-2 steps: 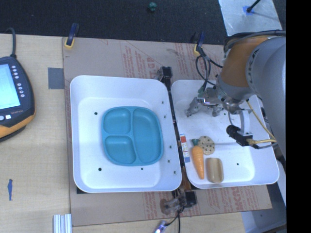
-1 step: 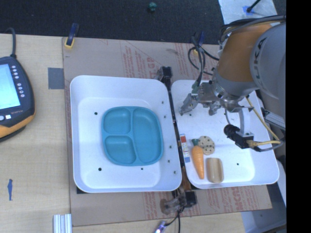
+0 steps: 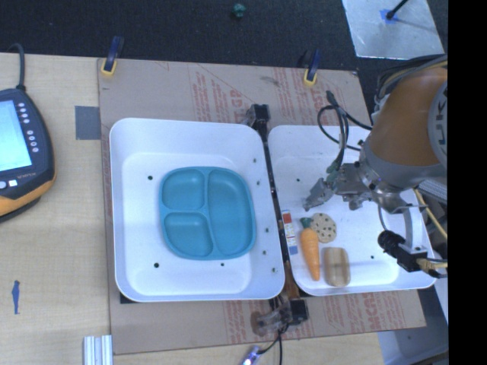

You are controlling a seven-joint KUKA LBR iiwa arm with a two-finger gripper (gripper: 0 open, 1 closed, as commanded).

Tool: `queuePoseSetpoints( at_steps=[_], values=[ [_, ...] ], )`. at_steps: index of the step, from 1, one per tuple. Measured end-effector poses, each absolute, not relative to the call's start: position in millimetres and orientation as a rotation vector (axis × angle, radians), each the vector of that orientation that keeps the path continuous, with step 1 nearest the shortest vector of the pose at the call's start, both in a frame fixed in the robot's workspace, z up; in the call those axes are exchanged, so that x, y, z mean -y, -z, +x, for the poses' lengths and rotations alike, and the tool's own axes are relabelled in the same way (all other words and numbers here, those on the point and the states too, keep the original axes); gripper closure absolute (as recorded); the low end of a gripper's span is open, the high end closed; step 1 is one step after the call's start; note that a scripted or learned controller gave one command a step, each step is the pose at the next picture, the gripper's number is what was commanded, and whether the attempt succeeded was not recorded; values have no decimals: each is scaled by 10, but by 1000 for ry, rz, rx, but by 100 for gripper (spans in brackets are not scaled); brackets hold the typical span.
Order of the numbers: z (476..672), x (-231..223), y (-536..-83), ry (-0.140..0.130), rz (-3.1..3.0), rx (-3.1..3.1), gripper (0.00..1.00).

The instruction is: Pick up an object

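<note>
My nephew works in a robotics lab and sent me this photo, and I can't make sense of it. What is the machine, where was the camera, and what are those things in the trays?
One camera looks down from above at a slant. The grey and orange shape at the right is a robot arm; its gripper, a two-finger claw, hangs over the right bin. I see nothing between its fingers. Below it lie toy foods: a carrot, a spotted cookie and a tan bread-like piece. The left bin holds a blue divided plate. The device at the far left is a handheld control unit.
</note>
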State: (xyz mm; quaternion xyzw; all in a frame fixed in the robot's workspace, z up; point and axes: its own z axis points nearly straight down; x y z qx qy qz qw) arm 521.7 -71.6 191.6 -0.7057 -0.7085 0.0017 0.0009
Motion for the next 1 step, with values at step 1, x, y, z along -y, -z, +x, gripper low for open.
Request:
queuePoseSetpoints(
  at_steps=[1],
  values=[
    [4828,988,-909,-5,-2213,2225,0]
  ],
)
